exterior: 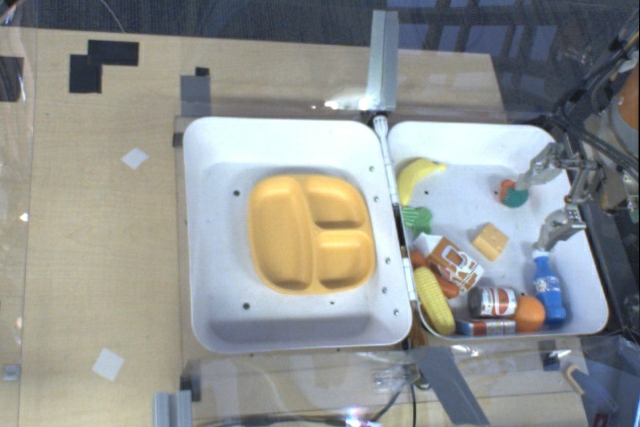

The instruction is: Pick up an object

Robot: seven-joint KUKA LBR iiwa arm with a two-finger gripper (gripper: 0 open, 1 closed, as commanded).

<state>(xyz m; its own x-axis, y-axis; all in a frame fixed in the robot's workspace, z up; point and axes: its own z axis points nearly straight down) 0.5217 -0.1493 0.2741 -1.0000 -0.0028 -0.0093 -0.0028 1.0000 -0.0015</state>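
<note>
Sitting side by side, the left bin (pixel 200 215) holds a yellow divided tray (pixel 310 233), while the right bin (pixel 470 140) holds a banana (pixel 418 175), a green toy (pixel 416 218), a teal and orange piece (pixel 513 194), a tan block (pixel 490 241), a carton (pixel 455 265), a corn cob (pixel 435 295), a can (pixel 495 301), an orange ball (pixel 530 312) and a blue bottle (pixel 548 287). The gripper (pixel 553 200) hangs over the right bin's far right side with its fingers spread wide and nothing between them, the teal and orange piece just left of it.
</note>
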